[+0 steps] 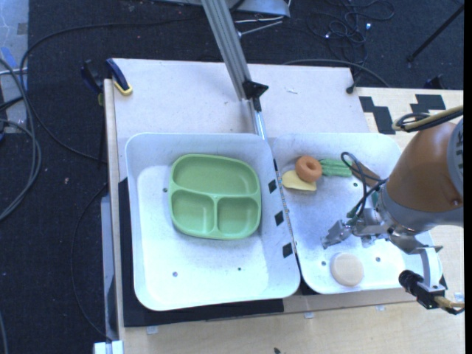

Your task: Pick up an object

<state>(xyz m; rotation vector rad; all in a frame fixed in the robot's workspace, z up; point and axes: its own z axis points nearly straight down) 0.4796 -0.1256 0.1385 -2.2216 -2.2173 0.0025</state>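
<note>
Camera view: approach step, the gripper (338, 233) poised in the right bin (324, 285) just far-left of a pale round object (347, 269), jaw state indiscernible; next move, judged, calls for descending squarely over the object before closing.

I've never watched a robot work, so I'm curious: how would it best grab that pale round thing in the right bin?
Probably from straight above, fingers closing across the middle of the pale round object. It lies low and flat on the right bin floor, with bare floor around it, and the gripper sits just above it in the picture.
</note>
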